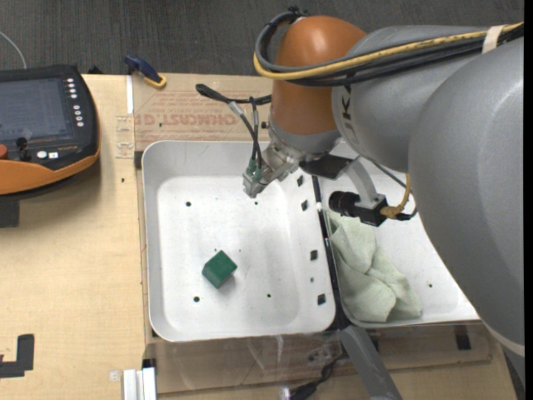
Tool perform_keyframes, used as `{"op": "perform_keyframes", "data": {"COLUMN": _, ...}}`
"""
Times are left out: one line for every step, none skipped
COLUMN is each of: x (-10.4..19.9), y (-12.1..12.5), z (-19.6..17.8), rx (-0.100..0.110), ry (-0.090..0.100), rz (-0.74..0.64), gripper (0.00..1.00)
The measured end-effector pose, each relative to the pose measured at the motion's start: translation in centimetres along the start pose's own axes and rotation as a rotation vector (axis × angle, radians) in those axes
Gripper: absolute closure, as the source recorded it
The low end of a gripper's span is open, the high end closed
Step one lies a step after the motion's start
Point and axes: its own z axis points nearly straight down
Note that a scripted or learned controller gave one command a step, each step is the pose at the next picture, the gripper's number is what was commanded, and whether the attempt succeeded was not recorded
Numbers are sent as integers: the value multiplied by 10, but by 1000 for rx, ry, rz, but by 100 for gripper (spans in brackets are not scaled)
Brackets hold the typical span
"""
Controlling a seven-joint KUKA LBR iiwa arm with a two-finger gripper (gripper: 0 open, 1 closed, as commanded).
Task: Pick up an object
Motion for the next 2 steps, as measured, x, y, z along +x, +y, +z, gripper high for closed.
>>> {"op": "perform_keyframes", "data": {"x": -47, "y": 40, "z": 7, "rx": -3, "ry": -3, "rz": -117, "gripper": 100}}
{"op": "perform_keyframes", "data": {"x": -48, "y": 40, "z": -3, "rx": -5, "ry": -6, "rz": -119, "gripper": 100}}
